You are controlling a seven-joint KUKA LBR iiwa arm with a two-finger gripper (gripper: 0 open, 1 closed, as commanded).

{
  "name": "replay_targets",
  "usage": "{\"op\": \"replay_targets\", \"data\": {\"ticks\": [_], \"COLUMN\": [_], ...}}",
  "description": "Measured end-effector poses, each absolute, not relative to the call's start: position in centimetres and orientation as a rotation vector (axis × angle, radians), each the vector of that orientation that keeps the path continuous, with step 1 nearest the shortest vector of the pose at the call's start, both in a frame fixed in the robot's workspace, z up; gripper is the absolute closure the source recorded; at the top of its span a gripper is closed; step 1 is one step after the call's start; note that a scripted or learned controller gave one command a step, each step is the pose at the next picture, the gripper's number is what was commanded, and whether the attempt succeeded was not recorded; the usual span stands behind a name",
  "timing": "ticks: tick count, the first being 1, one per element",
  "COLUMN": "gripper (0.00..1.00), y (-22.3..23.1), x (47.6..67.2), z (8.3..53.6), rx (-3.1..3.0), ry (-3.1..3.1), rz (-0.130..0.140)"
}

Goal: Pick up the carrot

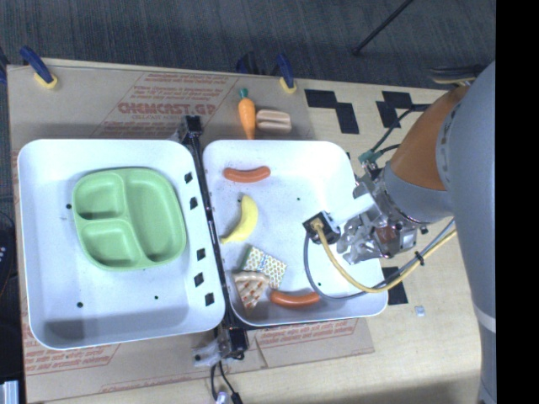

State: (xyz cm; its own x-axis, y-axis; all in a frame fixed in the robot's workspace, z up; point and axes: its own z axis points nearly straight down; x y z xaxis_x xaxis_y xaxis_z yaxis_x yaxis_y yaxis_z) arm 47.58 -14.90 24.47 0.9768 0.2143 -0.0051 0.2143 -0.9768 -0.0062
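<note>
The grey arm, with its orange band, rises closest to the lens along the right side, and its gripper hangs over the right edge of the right bin, trailing a yellow cable that loops across the bin floor. The tool is seen from above amid cabling, so I cannot tell how its hand stands, and nothing shows between its tips.

The carrot is not in either bin. It lies on the cardboard sheet just beyond the far rim of the right bin, near that bin's left corner, green top pointing away, with a small tan block just beside it on its right. Inside the right bin are a sausage near the far wall, a banana at the left, a patterned packet and a waffle-like piece near the front, and a second sausage against the front wall. The left bin holds a green divided plate.

By my reading the task is at its opening step, the approach: the gripper is well apart from the carrot, on the opposite side of the bin. The next move calls for travelling across the bin and past its far rim, then descending with the tips astride the carrot's narrow body, clear of the tan block and the rim
</note>
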Motion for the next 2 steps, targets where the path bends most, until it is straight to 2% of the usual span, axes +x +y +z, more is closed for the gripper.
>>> {"op": "replay_targets", "data": {"ticks": [1,2], "gripper": [1.00,1.00], "y": [-12.8,-15.1], "x": [47.7,47.7], "z": [33.5,41.1], "rx": [-3.117,-3.123], "ry": [-0.374,-0.325], "rz": [0.004,0.002]}}
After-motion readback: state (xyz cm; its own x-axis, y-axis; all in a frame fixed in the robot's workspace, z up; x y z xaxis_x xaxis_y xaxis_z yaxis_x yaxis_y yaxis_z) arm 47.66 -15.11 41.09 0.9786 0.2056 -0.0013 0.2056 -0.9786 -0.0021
